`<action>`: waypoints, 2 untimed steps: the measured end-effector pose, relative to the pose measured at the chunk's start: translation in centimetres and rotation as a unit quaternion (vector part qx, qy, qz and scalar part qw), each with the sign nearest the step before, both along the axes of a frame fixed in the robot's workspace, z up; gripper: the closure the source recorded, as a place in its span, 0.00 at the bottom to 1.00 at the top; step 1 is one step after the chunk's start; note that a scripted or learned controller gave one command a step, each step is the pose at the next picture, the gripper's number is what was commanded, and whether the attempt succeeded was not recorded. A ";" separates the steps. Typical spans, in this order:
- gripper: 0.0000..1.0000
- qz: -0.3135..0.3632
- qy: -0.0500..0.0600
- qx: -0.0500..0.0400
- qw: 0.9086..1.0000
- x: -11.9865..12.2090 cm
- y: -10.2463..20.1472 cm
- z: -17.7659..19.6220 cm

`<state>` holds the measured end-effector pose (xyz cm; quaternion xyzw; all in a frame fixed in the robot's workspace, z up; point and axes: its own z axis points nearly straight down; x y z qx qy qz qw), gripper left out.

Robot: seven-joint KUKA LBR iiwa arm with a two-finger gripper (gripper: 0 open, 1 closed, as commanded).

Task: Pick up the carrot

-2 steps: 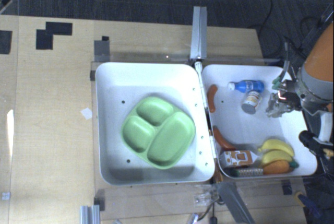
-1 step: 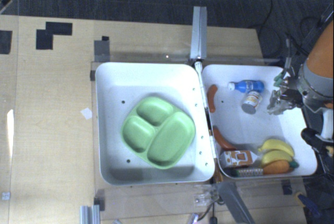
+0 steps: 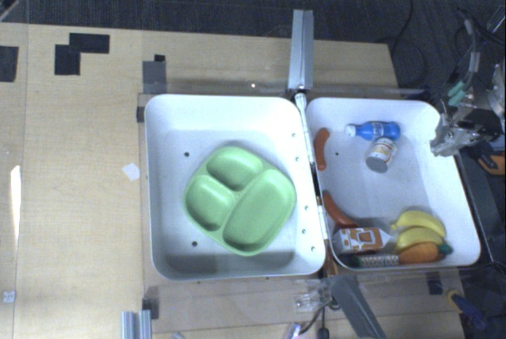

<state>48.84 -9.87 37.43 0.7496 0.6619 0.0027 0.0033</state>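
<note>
Orange carrot [image 3: 419, 253]; yellow bananas [image 3: 421, 227]; green plate [image 3: 239, 199]; blue bottle [image 3: 375, 129].

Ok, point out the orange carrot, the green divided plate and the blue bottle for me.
Orange carrot [image 3: 419, 253], camera view, middle of its body.
Green divided plate [image 3: 257, 211], camera view, floor of its largest compartment.
Blue plastic bottle [image 3: 378, 129], camera view, its blue body.

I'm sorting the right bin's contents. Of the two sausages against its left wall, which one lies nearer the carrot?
The lower sausage, lying slantwise just above the small carton. The carrot sits in the bin's bottom right corner under the bananas; the other sausage stands upright higher up.
</note>
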 end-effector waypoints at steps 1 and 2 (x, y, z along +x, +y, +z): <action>1.00 0.005 -0.003 -0.001 1.000 0.2 0.1 1.1; 1.00 0.083 0.002 0.000 0.997 3.9 -2.0 -8.4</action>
